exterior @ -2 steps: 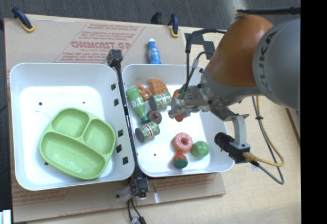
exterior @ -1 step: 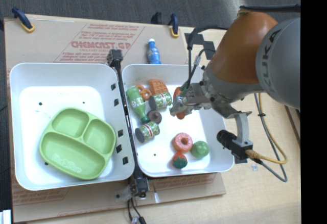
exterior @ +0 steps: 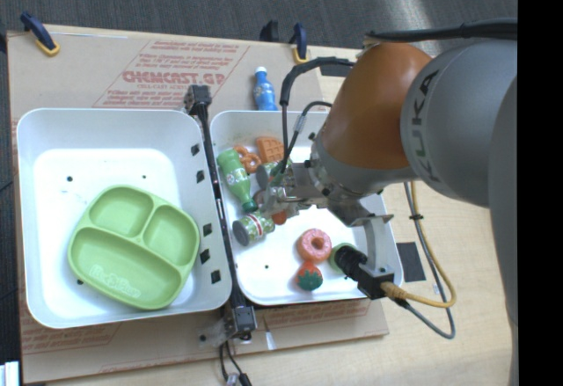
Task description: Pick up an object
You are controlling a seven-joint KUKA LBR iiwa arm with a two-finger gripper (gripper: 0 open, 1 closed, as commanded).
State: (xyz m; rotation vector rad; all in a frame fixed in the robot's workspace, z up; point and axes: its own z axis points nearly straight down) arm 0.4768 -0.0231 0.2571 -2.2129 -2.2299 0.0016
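White bins, two of them, with the arm low over the right one

Two shallow white bins sit side by side on the bench. The left bin (exterior: 35, 138) carries one thing: a pale green divided plate (exterior: 134, 245) with three compartments, lying toward that bin's near edge. The right bin (exterior: 264, 283) carries the small objects. Two green bottles can be counted there: one green bottle (exterior: 236, 173) lies near the bin's left wall, and a second, smaller bottle with a red-and-white label (exterior: 252, 229) lies just below it, closer to the near edge. One orange waffle-like piece (exterior: 269, 149) rests toward the bin's far edge. One pink ring doughnut (exterior: 314, 244) lies toward the near edge, with one red-and-green toy (exterior: 308, 277) just beside it, nearer the near rim. One blue-and-white bottle (exterior: 263, 90) stands outside the bins, on the bench past the right bin's far edge.

One arm, grey with an orange band, reaches over the right bin. Its gripper (exterior: 280, 196) hangs at the bin's middle, just right of the two green bottles; the wrist hides the tips, so whether they are apart or together cannot be told, nor whether anything is between them.
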